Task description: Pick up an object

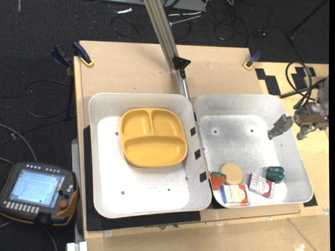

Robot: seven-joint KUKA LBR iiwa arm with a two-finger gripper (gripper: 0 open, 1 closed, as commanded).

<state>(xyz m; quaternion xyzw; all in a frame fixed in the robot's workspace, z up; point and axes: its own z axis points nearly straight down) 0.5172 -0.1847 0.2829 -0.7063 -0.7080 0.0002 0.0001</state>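
Over the right bin's (238, 106) far right rim hangs the claw (291, 127), its two fingers spread apart with nothing between them. One finger (279, 125) reaches over the bin floor, the other sits near the rim. Well below it, along the bin's near edge, lie the small things: a green toy (275, 174), a pink-and-white carton (260, 185), a tan round disc (232, 173), a red-and-white box (234, 194) and a strawberry (218, 180). Beside this, the left bin (104, 156) holds a yellow divided plate (154, 137).
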